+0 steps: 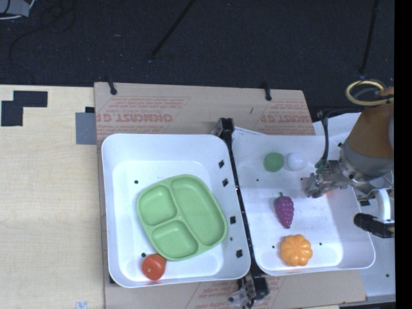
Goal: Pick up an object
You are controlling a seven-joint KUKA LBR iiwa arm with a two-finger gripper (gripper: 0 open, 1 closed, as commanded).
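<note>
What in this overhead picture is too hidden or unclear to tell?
- Gripper: small and blurred; open or shut is unclear.
- Arm: cut off by the right edge.
- White ball: blends into the white bin; outline hard to trace.
- Cardboard print: too small to read.

Green ball (273, 161), white ball (295, 161), purple grapes (284, 210), orange pumpkin (296, 250) in right bin (347, 253); end effector (317, 187) low beside white ball. Green tray (181, 216), tomato (153, 266) in left bin (122, 172).
</note>
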